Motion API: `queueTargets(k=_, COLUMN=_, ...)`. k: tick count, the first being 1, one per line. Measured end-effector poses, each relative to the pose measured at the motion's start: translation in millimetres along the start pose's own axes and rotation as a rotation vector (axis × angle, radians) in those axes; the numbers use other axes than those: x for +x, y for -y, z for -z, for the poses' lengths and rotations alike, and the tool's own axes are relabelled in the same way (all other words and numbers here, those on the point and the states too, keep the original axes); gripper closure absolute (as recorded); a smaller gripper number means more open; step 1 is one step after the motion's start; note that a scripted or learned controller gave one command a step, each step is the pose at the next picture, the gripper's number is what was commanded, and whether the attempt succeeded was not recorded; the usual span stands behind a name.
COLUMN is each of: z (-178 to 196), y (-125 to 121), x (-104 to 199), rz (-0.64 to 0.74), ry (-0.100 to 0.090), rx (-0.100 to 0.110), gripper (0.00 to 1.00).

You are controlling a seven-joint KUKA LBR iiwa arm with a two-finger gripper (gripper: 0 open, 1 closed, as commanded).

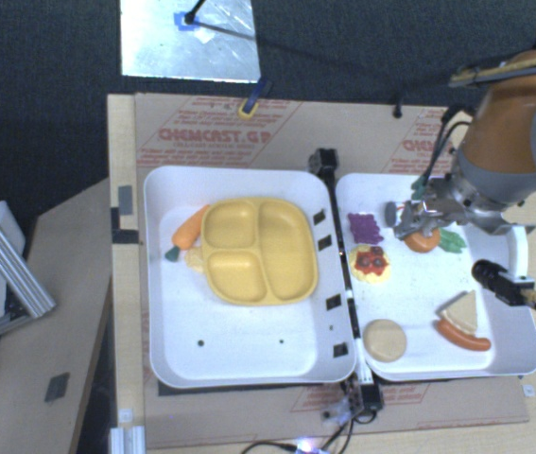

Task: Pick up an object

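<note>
The likeliest target is the small orange toy in the upper part of the right bin, since the hand sits directly over its upper left edge, touching it or very nearly so; a green leafy piece lies just beside it on the right. I cannot tell whether the hand is open or closed, because the metal parts at the wrist blur together from this slanted angle, and nothing shows clearly between them, so no grasp can be claimed. My reading is that the step in hand is the descent or close over the orange toy, with the lift not yet done. The next move calls for the hand to settle squarely around the toy, not on its rim, then close and rise straight up without dragging the green piece along. Elsewhere in the right bin lie a purple grape cluster and a red and yellow piece near the divider, a round tan bun at the lower left, and a bread wedge touching a sausage toward the lower right. The left bin holds a yellow divided plate with a carrot against its upper left edge. Both bins rest on the table.
</note>
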State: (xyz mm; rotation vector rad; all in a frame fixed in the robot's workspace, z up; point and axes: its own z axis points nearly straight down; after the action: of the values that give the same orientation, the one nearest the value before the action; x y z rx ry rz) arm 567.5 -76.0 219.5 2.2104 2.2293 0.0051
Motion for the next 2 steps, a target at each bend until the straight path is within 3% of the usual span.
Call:
queueTargets(k=1, z=11.8, y=-40.4, x=46.7, rz=0.001, ry=-0.001, rx=-0.002, gripper=1.00)
queueTargets(k=2, z=-5.8, y=-37.6, x=40.1, rz=-0.007, ry=0.001, rx=0.003, gripper=1.00)
